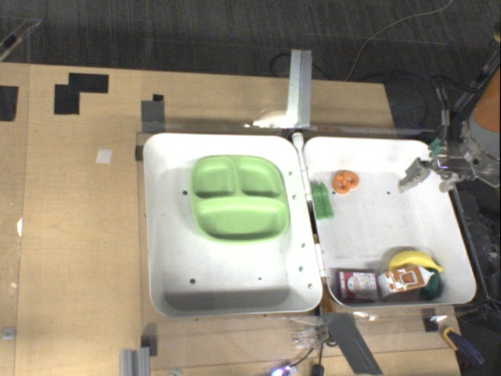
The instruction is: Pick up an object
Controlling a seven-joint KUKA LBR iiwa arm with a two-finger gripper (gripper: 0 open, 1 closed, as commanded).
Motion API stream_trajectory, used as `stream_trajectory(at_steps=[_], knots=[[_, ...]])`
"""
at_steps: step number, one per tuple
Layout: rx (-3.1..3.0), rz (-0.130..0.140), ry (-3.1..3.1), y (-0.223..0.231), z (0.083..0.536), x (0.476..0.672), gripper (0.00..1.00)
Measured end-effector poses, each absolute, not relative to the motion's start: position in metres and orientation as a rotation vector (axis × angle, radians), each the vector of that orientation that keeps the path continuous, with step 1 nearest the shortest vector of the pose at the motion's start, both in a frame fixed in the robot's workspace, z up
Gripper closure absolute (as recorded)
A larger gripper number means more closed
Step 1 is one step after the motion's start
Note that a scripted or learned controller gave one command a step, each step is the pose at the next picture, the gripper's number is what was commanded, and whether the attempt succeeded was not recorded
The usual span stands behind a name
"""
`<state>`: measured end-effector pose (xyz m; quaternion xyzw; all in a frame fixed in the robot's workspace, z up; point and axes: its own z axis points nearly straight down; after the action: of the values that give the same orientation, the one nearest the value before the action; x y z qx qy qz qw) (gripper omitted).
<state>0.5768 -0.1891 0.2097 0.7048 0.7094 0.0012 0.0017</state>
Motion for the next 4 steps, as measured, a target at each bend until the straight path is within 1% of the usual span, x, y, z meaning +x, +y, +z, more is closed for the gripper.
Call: stream_trajectory(at_steps=[1,2,3,4], knots=[[2.116,0.004,2.317,-0.157,0.165,0.610,0.00],[2.274,0.022,2.144,-0.115,0.097,0.637,0.00],[2.183,0.027,2.222,-0.101,0.098,0.626,0.00],[2.183,0.027,2.222,-0.101,0.098,0.626,0.00]])
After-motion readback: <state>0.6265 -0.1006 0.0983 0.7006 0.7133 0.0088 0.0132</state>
